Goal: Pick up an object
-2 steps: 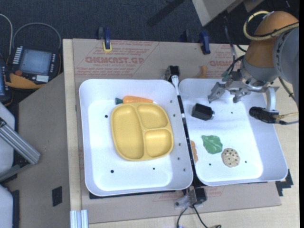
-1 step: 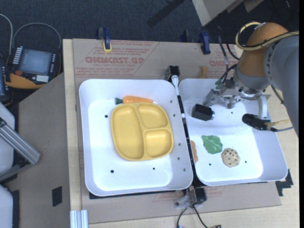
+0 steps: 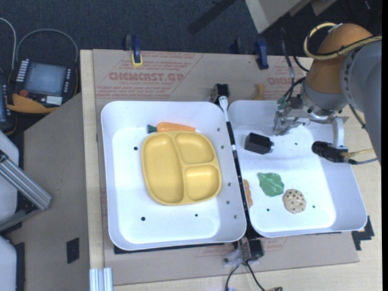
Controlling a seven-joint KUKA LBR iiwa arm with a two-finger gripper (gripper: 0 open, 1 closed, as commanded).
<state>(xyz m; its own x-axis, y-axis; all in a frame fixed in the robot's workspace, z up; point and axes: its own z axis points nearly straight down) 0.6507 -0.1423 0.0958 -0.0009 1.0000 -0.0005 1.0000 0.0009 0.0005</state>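
One small black block point(image 3: 258, 143) lies in the right white bin point(image 3: 339, 220), long axis left-right. Nearer: one green leaf-shaped piece point(image 3: 270, 183), one speckled cookie point(image 3: 294, 200). The gripper point(image 3: 282, 125) hovers just beyond the block; I cannot tell its state. Tabletop point(image 3: 176, 71) print reads "CHEMCAST GP".

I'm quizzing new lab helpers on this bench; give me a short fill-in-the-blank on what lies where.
1. The yellow divided tray lies in the ____ bin.
2. The cookie lies beside a ____ leaf-shaped piece.
3. The carrot lies along the tray's ____ edge in the view.
4. The gripper hangs over the right bin, near a ____ block.

Missing words: left; green; top; black
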